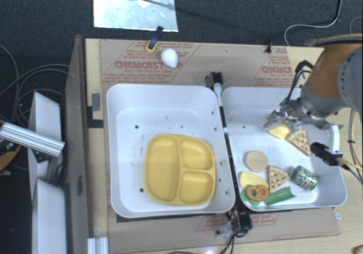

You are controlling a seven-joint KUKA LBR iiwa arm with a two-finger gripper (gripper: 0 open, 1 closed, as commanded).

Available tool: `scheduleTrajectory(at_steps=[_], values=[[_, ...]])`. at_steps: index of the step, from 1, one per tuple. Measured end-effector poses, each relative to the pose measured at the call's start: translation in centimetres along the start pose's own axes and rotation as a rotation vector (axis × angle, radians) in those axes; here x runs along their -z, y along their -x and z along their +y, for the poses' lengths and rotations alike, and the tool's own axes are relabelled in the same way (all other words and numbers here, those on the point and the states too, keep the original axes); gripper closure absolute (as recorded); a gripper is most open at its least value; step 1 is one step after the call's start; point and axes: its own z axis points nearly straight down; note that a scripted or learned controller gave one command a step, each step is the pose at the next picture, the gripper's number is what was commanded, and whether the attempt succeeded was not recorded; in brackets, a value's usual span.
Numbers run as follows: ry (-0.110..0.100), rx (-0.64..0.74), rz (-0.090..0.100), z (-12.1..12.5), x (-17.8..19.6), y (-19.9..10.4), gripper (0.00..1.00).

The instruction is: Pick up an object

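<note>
The pick is under way but not finished — nothing has left the bin yet, as far as the view shows. The arm [334, 77] reaches in from the right and its hand [282, 118] is down low in the right bin [249, 102], at the far side of the cluster of toy food. Its metal tips sit right on or just above the yellow wedge [278, 131], which looks like a piece of cheese and lies flat on the bin floor. Whether the hand is spread or pressed together I cannot tell; the tips are small and blurred against the wedge.

So the yellow wedge seems the likely target, touching or nearly touching the hand, with a pizza slice [299, 142] just to its right. Nearer in the same bin lie a round cracker [256, 160], a second pizza slice [277, 178], a small can [304, 177], a green piece [278, 195] and a yellow piece with an orange ring [253, 186]. The left bin [122, 134] holds a yellow divided tray [180, 169].

What remains, I judge — a firm closure on the wedge, then a lift clear of the bin floor. A flat, low piece like this could slip out easily.
</note>
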Motion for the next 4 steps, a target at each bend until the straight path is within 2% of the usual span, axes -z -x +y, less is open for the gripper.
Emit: scheduleTrajectory(at_steps=[1, 2, 3, 4], values=[[0.001, 0.000, 0.000, 0.0, 0.0, 0.0, 0.00], [0.007, 0.001, -0.001, 0.2, 1.2, 0.0, 1.00], [0.006, 0.001, -0.001, 0.2, 1.2, 0.0, 0.00], [0.005, 0.000, -0.001, -1.2, 5.6, 1.0, 0.00]])
